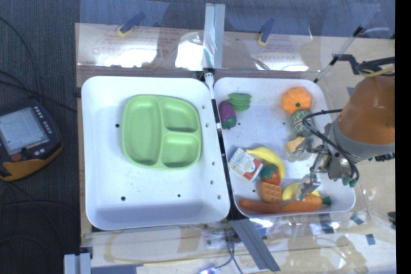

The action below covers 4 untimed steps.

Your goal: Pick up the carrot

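Note:
The carrot [282,206], long and orange with a green top at its right end, lies along the front wall of the right bin [270,90]. My gripper [312,184] hangs low over the bin's front right part, just above the carrot's right half. The carrot still rests on the bin floor. The arm's orange band [372,113] rises to the right of it, with dark cables running down to the wrist.
Beside the carrot are a waffle [270,192], a small yellow piece [292,190], a red fruit [271,173], a banana [266,154] and a carton [244,164]. Further back lie an orange fruit [296,100], an eggplant [228,112] and a green vegetable [239,99]. A green divided plate [160,131] sits in the left bin [103,157].

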{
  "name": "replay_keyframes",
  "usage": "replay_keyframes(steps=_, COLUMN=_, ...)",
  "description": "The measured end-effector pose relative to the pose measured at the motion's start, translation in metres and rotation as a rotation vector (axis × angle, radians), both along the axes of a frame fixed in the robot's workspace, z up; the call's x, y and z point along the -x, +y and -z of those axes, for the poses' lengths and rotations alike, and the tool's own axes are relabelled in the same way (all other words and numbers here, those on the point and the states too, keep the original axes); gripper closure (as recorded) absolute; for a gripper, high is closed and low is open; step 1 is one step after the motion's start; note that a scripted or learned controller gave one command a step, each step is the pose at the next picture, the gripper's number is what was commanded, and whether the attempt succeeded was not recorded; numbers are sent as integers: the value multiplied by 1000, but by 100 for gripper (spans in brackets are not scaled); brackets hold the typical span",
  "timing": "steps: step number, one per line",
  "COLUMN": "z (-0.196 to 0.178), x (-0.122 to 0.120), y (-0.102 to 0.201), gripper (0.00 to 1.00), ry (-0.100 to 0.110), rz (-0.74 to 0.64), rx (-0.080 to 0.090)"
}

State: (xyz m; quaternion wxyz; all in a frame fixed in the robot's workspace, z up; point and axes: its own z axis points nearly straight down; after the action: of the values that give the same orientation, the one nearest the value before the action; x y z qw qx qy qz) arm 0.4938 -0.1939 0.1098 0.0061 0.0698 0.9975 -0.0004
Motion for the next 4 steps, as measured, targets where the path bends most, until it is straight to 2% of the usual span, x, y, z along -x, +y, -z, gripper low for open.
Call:
replay_keyframes(steps=1, z=19, x=-53, y=87, gripper=0, ry=-4, rz=-63, rx=-1)
replay_keyframes(steps=2, z=18, x=-33, y=98, gripper=0, ry=-8, rz=-84, rx=6)
replay_keyframes(steps=3, z=18, x=-26, y=97, gripper=0, ry=-9, rz=-324, rx=8)
replay_keyframes(steps=4, z=18, x=-12, y=99, gripper=0, ry=-11, rz=-214, rx=5)
